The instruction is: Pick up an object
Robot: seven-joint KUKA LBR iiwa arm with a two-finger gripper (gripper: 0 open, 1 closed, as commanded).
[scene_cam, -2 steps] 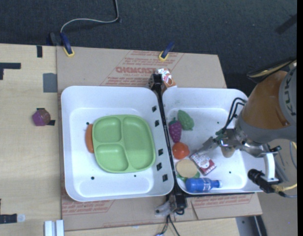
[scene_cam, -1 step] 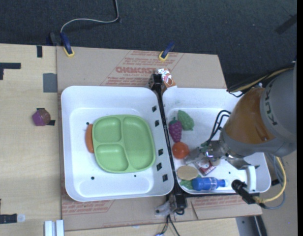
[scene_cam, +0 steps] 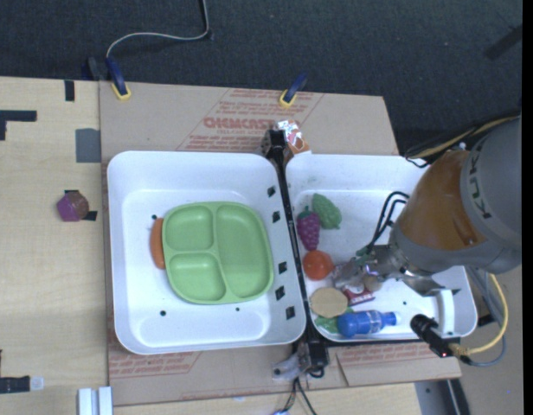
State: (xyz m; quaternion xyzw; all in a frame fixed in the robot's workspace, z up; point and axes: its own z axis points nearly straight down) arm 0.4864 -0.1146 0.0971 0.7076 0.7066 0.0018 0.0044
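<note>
Bench [scene_cam: 41,232]: you see one wooden top with a cardboard sheet [scene_cam: 240,119] under two white bins set side by side.
Arm [scene_cam: 461,206]: it reaches in from your right, its grey body and orange band covering the right bin's far right part.
Left bin [scene_cam: 132,175]: it holds one green divided tray [scene_cam: 219,252], and one orange piece [scene_cam: 156,242] lies against the tray's left edge, partly hidden.
Right bin [scene_cam: 370,175]: you can count one green leafy toy [scene_cam: 327,212], one purple grape bunch [scene_cam: 308,228], one orange-red ball [scene_cam: 317,264], one tan disc [scene_cam: 329,302] and one blue bottle [scene_cam: 364,322].
Gripper [scene_cam: 360,272]: it sits low in the right bin, just right of the orange-red ball and above the blue bottle; you cannot tell how its tips stand, as they blur into a small red-and-white item beneath them.
Nearest objects: the ball, the disc and the bottle all lie close around the gripper; the grapes and the leafy toy lie farther toward the divider.
Outside the bins: one purple block [scene_cam: 73,206] rests on the bench at your left, and one small wrapped item [scene_cam: 289,137] sits at the top of the divider.
</note>
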